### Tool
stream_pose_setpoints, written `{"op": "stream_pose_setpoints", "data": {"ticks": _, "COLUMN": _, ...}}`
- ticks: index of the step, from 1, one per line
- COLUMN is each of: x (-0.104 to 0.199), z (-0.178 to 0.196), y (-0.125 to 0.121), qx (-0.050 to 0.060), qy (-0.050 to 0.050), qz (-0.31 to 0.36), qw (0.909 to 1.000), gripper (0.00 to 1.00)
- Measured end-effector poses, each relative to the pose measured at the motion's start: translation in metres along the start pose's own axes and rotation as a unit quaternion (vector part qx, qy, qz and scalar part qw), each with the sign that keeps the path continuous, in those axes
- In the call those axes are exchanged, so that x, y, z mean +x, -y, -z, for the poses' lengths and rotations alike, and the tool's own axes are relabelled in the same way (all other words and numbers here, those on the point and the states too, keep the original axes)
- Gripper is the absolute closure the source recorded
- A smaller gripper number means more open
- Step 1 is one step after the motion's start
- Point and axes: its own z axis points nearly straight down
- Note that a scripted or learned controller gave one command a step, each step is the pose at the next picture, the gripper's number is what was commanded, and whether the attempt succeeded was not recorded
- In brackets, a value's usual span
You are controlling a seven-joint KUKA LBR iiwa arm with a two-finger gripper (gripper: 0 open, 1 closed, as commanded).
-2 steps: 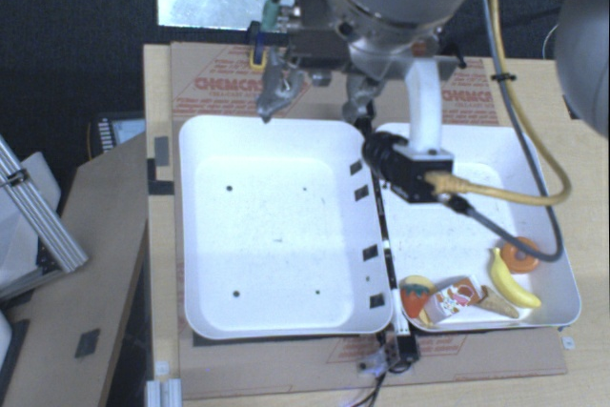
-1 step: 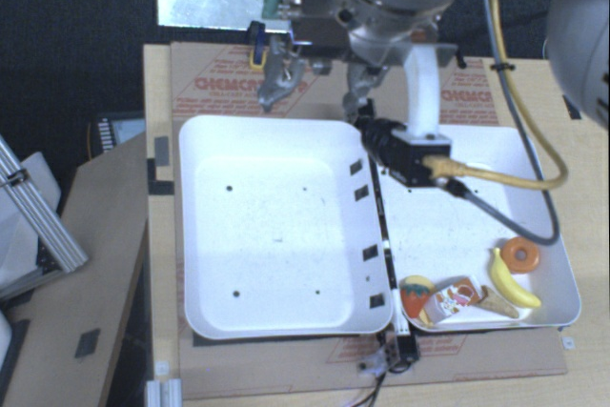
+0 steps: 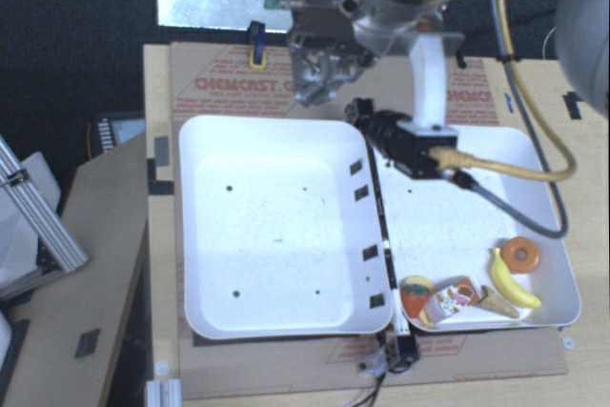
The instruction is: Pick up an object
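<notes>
The things on offer lie bunched in the near corner of the right bin: a yellow banana, an orange ring like a small doughnut just behind its upper end, a red and white packet beside it, a brown cone-like piece between packet and banana, and an orange round fruit pressed near the wall that divides the bins. All look like toy food, so I judge them light, stiff and rather smooth. The banana seems the best choice: it lies flat with some bare floor on its outer side, and a pinch across its middle, square to its curve, should hold. The ring is low and could slip; the packet looks flat and hard to get under; the fruit sits tight to the wall.

The left bin shows bare white floor. The claw hangs high at the far edge of the counter, over the printed cardboard behind the left bin, well apart from the toys. It is blurred and seen from above, so whether it is spread or closed I cannot tell; nothing is seen in it. A black fitting with a yellow cable hangs over the right bin's far part.
</notes>
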Motion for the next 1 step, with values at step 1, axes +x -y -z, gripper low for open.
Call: {"op": "stream_pose_setpoints", "data": {"ticks": 1, "x": -0.1161, "z": -0.0119, "y": -0.0436, "qx": 0.001, "qy": 0.003, "qz": -0.007, "qw": 1.0000, "gripper": 1.00}}
